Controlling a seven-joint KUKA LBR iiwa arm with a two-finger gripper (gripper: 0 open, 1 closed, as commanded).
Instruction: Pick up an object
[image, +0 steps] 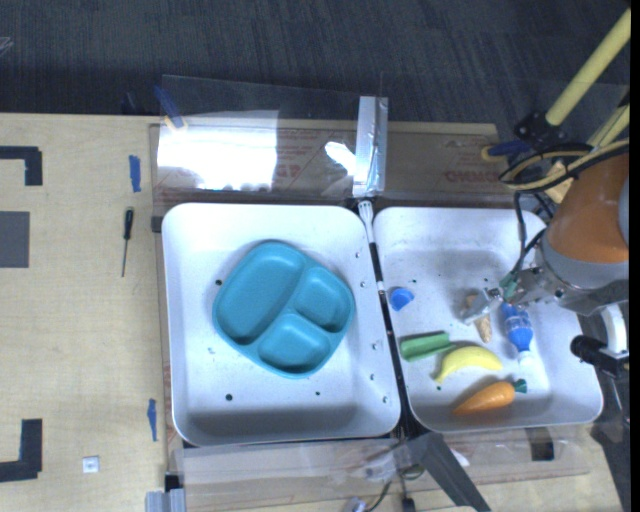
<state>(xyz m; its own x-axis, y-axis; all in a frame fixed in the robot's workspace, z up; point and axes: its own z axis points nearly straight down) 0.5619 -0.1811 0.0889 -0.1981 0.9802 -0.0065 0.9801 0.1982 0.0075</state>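
Toys (470, 365) lie in right bin (440, 240) — tool (515, 290) just above them.

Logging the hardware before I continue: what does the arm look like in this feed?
The arm has a broad orange band above a grey wrist section, with black cables looping beside it. Its tool is small, metallic, with a green detail.

From my remote feed the light is bright and overhead. Hard glare whitens the clear panel (225, 160) behind the left bin (190, 400). The blue divided plate (284, 306) casts soft shadow. Edges look slightly soft and grainy.
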